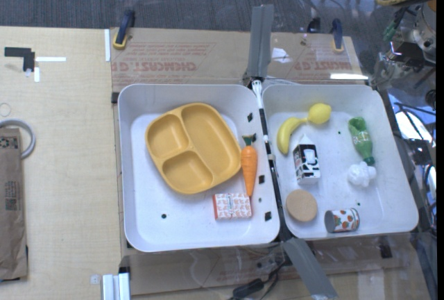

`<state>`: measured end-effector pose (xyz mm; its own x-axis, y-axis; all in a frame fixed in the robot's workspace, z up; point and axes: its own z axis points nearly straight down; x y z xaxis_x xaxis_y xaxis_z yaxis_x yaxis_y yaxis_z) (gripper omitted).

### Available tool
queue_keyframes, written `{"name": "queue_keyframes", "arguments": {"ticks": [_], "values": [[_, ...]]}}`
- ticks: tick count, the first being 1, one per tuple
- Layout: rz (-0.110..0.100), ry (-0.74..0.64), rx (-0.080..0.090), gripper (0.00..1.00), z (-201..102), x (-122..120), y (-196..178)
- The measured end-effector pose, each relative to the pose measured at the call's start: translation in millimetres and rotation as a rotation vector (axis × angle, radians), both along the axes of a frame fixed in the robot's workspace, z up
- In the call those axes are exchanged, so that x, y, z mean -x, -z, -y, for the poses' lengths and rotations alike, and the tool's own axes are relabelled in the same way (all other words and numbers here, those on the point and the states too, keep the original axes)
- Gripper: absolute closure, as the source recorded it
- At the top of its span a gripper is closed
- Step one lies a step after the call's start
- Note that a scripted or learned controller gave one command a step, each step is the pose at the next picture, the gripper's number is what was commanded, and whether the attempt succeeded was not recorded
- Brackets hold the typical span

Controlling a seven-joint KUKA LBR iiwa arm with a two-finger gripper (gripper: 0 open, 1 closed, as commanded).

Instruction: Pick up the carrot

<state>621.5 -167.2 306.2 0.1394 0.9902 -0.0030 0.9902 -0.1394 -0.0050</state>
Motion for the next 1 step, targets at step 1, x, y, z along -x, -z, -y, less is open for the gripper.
{"name": "queue_keyframes", "arguments": {"ticks": [1], "values": [[-0.001, 0.069, 0.000, 1.00, 17.6, -3.2, -55.9]]}}
